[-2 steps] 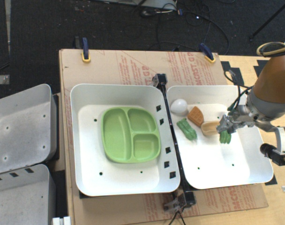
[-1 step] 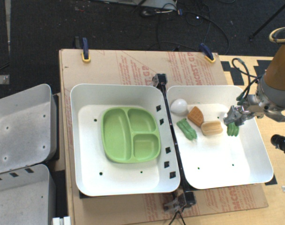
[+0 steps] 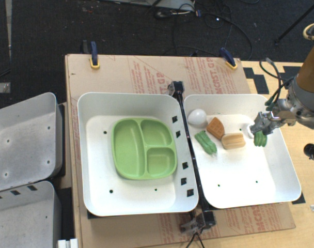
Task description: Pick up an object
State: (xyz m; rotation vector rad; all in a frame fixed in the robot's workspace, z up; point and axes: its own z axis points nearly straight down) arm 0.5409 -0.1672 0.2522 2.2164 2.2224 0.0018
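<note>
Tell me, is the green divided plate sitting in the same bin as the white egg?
No. The green divided plate lies in the left bin, while the white egg lies in the right bin.

You're looking down on a brown cardboard-topped desk, two clamps at its far edge, one blue and yellow, the other near the far right corner, dark speckled floor beyond, black cables trailing across it, even light.
</note>
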